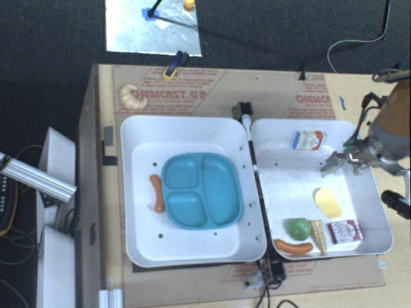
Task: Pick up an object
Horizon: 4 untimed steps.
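The gripper [335,163] hangs over the right bin [282,191], toward its right edge; whether it is open or closed cannot be told, and nothing shows in its grasp. Just beside it lies a yellow block [327,203]. A small carton [308,140] sits near the far edge. Along the near edge (left to right) lie a sausage [293,247], green ball [298,228], cone [318,236] and red box [344,231].

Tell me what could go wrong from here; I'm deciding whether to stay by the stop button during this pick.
1. The gripper sits over bare floor of the right bin, between the carton and the yellow piece; closing here would likely grab nothing.
2. The green ball, cone, sausage and red box crowd the front edge, so a pick there may nudge neighbours or clip the wall.
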Motion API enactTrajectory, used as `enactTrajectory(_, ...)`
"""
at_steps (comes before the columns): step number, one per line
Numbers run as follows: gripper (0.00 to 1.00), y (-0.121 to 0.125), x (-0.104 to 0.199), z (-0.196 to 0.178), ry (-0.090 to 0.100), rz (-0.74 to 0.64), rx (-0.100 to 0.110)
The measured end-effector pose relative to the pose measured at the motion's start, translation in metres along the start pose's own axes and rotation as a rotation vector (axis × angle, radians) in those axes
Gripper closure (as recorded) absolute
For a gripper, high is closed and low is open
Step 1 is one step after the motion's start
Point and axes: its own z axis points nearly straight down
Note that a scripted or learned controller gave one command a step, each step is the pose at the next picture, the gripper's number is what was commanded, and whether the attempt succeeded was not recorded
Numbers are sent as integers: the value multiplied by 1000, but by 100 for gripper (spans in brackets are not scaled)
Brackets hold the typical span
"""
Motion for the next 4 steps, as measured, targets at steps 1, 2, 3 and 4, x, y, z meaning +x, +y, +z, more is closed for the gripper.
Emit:
enactTrajectory(1,0,-77,62,-42,2,-2,1)
enactTrajectory(2,0,-85,118,-1,3,-2,3)
enactTrajectory(3,0,-85,66,53,2,0,2)
enactTrajectory(4,0,-18,73,-62,1,-3,-2)
